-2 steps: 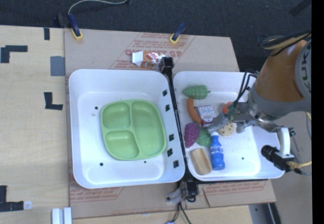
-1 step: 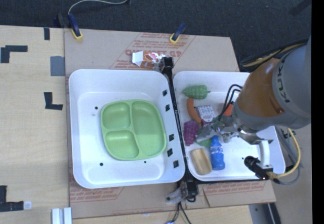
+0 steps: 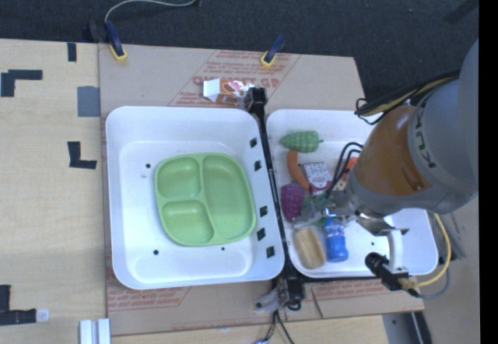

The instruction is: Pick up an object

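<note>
One blue bottle (image 3: 335,242) upright in frame; cap toward end effector (image 3: 330,208)

Arm (image 3: 405,171) hides the tool and part of right bin (image 3: 424,249).

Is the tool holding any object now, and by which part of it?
It cannot be told. The tool is low in the right bin, just above the blue bottle, but the arm covers its tip.

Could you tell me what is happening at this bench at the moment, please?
A KUKA arm reaches in from the right, its wrist low over the right bin, above a cluster of toy food: a green vegetable, a carrot, purple grapes, a bread roll and a blue bottle. The left bin holds a green divided plate. Nothing looks lifted yet.
</note>
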Action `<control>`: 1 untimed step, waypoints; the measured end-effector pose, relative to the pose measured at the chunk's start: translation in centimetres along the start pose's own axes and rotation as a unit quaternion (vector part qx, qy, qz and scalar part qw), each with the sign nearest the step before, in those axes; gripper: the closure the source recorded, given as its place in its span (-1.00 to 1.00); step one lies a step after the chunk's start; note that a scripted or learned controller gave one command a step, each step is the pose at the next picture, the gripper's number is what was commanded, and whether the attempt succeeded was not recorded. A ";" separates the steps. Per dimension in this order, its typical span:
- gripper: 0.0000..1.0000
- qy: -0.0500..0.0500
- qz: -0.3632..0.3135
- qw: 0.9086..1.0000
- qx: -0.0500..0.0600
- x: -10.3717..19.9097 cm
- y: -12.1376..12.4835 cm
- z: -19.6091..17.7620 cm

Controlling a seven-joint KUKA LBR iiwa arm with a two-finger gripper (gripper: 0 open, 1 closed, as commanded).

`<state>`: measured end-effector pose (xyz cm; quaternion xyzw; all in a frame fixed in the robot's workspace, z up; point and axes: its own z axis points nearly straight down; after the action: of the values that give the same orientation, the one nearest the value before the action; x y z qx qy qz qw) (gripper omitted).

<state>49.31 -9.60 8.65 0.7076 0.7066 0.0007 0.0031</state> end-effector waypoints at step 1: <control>1.00 0.000 0.000 1.000 0.000 0.0 0.1 -1.0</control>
<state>49.36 -9.62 9.62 0.7077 0.7065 0.0008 0.0034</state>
